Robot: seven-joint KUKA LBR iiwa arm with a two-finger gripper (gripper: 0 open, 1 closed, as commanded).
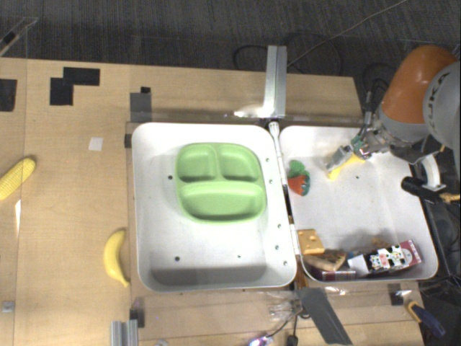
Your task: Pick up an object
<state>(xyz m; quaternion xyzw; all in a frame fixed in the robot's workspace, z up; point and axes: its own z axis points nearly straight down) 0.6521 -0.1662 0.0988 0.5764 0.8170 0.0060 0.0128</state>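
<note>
My gripper (pixel 346 157) hangs over the back of the right bin (pixel 374 215), reaching in from the grey arm with its orange band (pixel 407 85) at the right. A small yellow object (pixel 344 166) lies right at the gripper's tip, touching or very close to it. I cannot make out whether it is held. A red and green strawberry-like toy (pixel 298 179) rests against the right bin's left wall. Along that bin's front lie a tan block (pixel 311 242), a dark item (pixel 330 262) and a printed packet (pixel 390 256).
A green divided plate (pixel 220 181) sits in the left bin (pixel 155 215). Outside the bins, a banana (pixel 115 256) and a yellow corn cob (pixel 16 179) lie on the wooden bench at the left. A metal post (pixel 276 81) stands behind the bins.
</note>
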